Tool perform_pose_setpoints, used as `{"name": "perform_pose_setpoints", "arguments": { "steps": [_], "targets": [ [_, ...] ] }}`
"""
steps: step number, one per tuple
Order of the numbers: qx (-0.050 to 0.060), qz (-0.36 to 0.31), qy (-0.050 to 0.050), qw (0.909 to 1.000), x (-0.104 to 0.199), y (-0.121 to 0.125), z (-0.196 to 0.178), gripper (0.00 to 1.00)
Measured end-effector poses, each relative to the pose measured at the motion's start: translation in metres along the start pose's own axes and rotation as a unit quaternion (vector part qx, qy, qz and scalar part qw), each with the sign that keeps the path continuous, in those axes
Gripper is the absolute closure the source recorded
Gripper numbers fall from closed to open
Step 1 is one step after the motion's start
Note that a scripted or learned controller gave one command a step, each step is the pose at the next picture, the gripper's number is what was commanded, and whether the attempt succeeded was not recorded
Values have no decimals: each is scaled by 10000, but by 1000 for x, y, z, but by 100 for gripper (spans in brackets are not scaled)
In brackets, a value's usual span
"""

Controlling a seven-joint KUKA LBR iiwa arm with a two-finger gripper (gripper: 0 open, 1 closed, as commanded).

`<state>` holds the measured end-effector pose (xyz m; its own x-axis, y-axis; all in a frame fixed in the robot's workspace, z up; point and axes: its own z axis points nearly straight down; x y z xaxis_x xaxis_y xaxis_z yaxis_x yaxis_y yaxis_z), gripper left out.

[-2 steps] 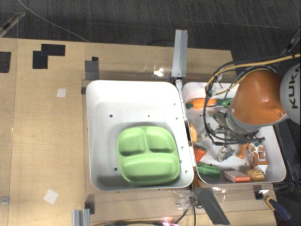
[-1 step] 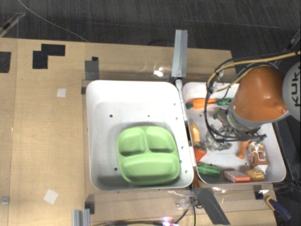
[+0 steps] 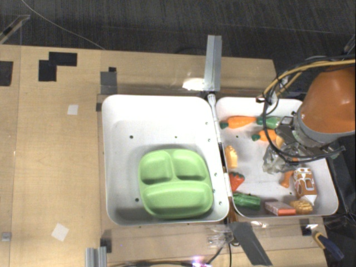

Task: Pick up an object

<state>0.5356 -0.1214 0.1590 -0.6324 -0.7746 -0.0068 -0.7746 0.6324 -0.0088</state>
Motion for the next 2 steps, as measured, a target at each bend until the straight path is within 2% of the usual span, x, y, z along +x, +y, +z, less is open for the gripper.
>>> {"name": "perform_pose_setpoints", "arguments": {
  "steps": [1,2],
  "targets": [
    [-5,-2,-3,10000,-1,1,0,0],
    [5,58,-2,10000,47,-23,67,0]
  ]
}}
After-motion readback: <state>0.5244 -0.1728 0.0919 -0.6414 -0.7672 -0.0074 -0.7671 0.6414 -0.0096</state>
